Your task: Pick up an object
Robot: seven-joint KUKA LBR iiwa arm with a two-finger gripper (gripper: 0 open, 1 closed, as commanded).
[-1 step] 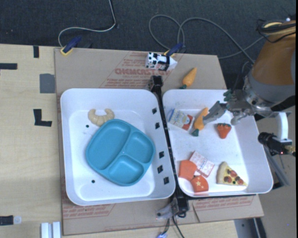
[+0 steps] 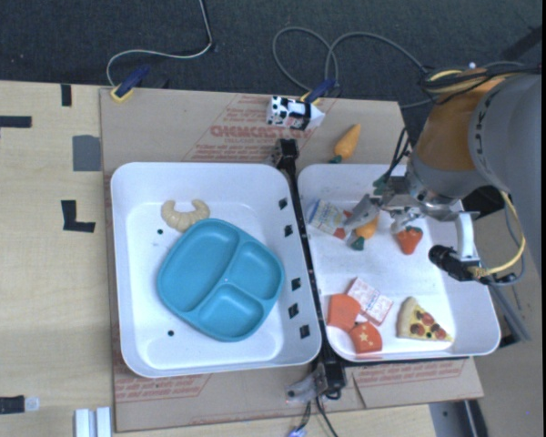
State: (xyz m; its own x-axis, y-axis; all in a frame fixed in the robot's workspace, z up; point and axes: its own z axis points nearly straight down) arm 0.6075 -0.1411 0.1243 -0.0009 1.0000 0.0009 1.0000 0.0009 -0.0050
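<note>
Two bins: left bin (image 2: pixel 127 244) bears a blue divided plate (image 2: pixel 220 280) and a croissant (image 2: pixel 184 212); right bin (image 2: pixel 473 308) bears the small toys.
Hand: the hand (image 2: pixel 389 209) is low over the right bin's far side, fingers apart, nothing visibly between them.
Likely target: a small carrot (image 2: pixel 361 233) just beside the fingertips, a strawberry (image 2: pixel 409 238) near it.
Other toys: pizza slice (image 2: pixel 423 322), orange blocks (image 2: pixel 353 321), well apart.
Risk: closing off-centre could nudge the carrot aside, or catch the neighbouring wrapper (image 2: pixel 325 217) instead.

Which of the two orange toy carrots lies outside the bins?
The orange toy carrot with the green top, lying on the cardboard just above the right white bin. The other small carrot lies inside that bin beside the gripper.
</note>
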